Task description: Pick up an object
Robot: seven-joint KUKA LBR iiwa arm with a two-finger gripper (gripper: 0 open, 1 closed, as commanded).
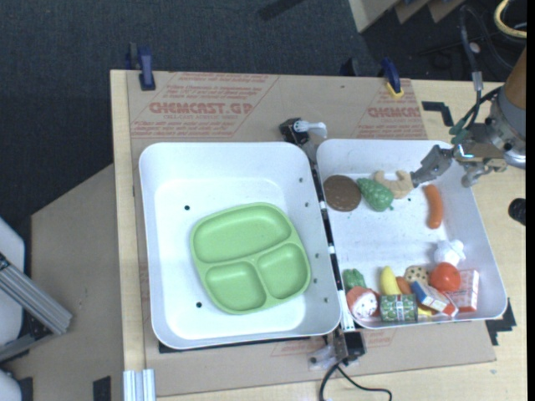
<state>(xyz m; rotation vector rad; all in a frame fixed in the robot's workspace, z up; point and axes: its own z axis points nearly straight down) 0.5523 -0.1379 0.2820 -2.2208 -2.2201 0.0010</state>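
We see a green three-compartment plate [248, 258] lying in the left white bin [159, 224], both bins resting on a brown board [201, 107] printed with red lettering and held at its far edge by a blue clamp [145, 63] and a yellow-and-blue clamp [391, 80].

Arm enters from the right edge, wrist bent down and left. Gripper [430, 167] hangs low, fingers angled down-left; tips too small and blurred to read. Grey wrist body with cables just behind it.
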